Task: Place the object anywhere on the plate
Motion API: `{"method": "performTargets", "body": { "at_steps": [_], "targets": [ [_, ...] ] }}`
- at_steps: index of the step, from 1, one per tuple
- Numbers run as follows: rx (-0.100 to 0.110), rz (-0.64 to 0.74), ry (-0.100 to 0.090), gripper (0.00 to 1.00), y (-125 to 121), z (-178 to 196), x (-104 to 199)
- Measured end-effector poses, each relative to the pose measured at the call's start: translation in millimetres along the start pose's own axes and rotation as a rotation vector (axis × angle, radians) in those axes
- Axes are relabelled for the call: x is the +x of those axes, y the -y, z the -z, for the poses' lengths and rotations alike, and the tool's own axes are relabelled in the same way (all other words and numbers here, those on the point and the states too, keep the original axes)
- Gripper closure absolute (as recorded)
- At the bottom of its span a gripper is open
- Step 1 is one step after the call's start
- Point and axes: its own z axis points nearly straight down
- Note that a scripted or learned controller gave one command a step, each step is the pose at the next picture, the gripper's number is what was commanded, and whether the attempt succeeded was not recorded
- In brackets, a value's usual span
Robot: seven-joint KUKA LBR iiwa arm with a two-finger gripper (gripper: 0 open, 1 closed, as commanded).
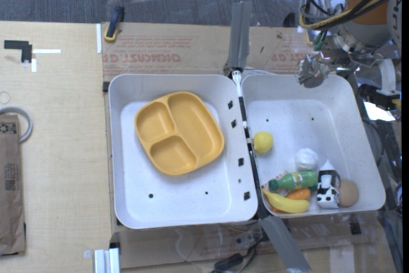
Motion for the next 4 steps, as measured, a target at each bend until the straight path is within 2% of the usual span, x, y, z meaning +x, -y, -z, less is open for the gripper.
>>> {"method": "performTargets", "body": {
  "at_steps": [1, 2, 3, 4],
  "targets": [
    [-0.002, 0.169, -0.001, 1.0, -7, 35, 59],
    [0.002, 0.09, -0.002, 1.0, 26, 20, 112],
    [0.001, 0.27, -0.002, 1.0, -7, -36, 157],
    [-0.001, 0.097, -0.001, 1.0, -19, -35, 161]
  ]
}}
